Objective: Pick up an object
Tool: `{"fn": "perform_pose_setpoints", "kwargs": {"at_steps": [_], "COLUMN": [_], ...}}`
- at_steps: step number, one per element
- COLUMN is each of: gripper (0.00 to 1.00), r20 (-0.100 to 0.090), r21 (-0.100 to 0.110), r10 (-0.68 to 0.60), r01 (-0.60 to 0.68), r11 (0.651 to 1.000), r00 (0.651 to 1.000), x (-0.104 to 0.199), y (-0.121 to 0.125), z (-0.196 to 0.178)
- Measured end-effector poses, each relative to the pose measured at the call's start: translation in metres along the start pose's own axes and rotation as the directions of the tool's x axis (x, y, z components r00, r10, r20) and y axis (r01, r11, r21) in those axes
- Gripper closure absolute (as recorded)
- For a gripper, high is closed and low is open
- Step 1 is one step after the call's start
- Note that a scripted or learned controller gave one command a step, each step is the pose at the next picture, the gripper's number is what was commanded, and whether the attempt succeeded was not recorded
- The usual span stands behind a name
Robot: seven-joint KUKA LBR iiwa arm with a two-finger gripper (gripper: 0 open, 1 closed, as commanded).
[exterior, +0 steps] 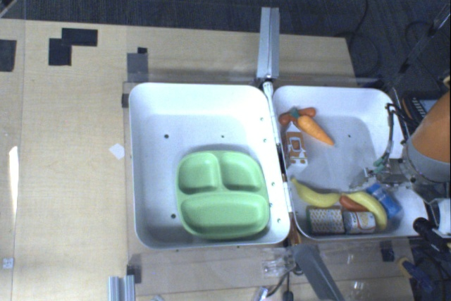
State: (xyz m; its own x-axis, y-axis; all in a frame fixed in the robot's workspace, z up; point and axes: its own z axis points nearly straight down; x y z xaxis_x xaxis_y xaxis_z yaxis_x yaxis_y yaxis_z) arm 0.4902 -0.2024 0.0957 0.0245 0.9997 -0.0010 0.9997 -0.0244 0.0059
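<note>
The right bin (352, 106) holds a toy carrot (312, 127) at its back left. A small orange-and-white carton (294, 146) lies beside the left wall. Along the bin's front lie a yellow banana (315, 195), a second banana (371, 204), a grey can (325, 220), a labelled can (360, 221) and a blue object (387, 199). My gripper (384, 171) hangs low at the bin's right side, just above the blue object and the second banana. The arm's orange band (431, 127) shows at the right edge.
A green divided plate (222, 192) lies in the front half of the left bin (162, 116). A metal post (268, 42) stands behind the wall between the bins. Cables run along the right bin's right wall.
</note>
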Motion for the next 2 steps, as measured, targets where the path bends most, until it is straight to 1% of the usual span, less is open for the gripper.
{"fn": "perform_pose_setpoints", "kwargs": {"at_steps": [1,2], "gripper": [1.0,1.0], "r20": [0.001,0.0], "r21": [-0.004,0.002], "r10": [0.0,0.219], "r01": [0.0,-0.219], "r11": [1.0,0.976], "r00": [1.0,0.976], "x": [0.0,0.076], "y": [0.002,0.033], "z": [-0.011,-0.106]}}
